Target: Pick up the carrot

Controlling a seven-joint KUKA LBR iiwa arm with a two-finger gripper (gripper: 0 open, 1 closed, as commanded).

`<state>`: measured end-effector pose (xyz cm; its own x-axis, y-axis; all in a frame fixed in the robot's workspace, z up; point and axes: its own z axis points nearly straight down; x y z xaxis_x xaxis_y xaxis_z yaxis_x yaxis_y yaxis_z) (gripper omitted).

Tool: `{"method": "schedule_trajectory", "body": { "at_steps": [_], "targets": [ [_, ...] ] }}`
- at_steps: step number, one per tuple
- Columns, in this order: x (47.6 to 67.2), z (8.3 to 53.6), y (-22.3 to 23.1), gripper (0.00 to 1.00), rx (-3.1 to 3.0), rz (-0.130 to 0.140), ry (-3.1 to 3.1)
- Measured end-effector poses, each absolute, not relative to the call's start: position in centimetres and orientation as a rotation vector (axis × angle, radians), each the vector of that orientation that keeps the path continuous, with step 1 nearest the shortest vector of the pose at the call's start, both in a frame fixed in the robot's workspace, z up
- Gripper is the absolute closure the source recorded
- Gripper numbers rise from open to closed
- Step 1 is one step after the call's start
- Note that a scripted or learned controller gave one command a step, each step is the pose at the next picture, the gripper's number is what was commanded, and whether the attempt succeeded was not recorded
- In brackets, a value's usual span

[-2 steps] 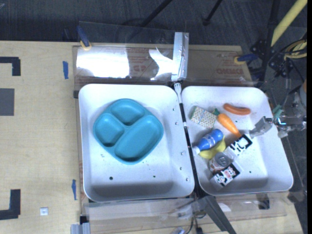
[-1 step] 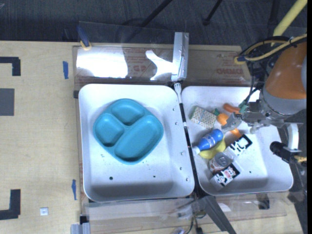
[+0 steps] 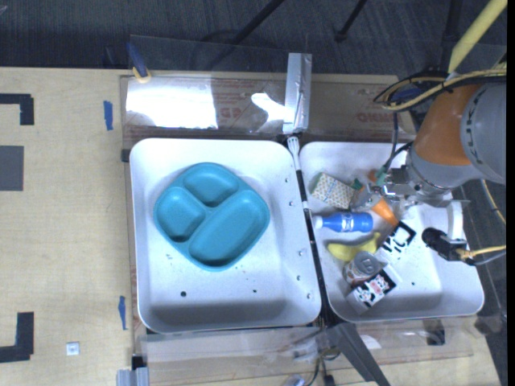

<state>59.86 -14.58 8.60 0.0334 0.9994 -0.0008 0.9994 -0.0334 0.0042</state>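
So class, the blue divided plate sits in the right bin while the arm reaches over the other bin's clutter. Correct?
Not quite. The camera view shows the blue divided plate in the left bin; the arm reaches over the clutter in the right bin.

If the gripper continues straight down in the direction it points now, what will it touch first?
Most likely the carrot: the gripper hangs just above its orange end in the right bin, with the blue bottle lying just beside it. Depth is hard to judge from this slanted view, so it might graze the bottle instead.

Glossy blue plastic tray (image 3: 211,214) in a smooth white bin (image 3: 153,296).
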Motion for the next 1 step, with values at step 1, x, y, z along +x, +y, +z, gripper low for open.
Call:
{"method": "schedule_trajectory", "body": {
  "at_steps": [1],
  "targets": [
    [60.0,9.56,-14.6,1.0,2.253,0.006,2.18]
  ]
}}
